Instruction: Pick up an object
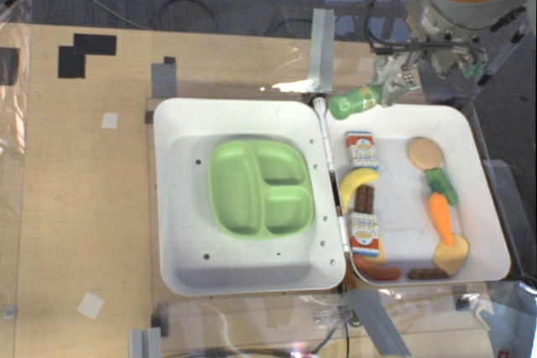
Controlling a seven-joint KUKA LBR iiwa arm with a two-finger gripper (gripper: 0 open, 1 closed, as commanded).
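Gripper (394,86) raised over the back rim of the right bin (478,147), closed on one end of a green object (352,102) jutting left toward the divider. Open floor in the right bin's middle, between the snack packets (362,195) and the carrot (440,212).

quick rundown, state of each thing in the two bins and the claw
claw: raised over the right bin's far left corner, shut on green bottle
green bottle: held, lying sideways
green divided plate: flat in left bin
carrot: flat in right bin
banana: flat, partly under a chocolate bar
two cartons: lying flat
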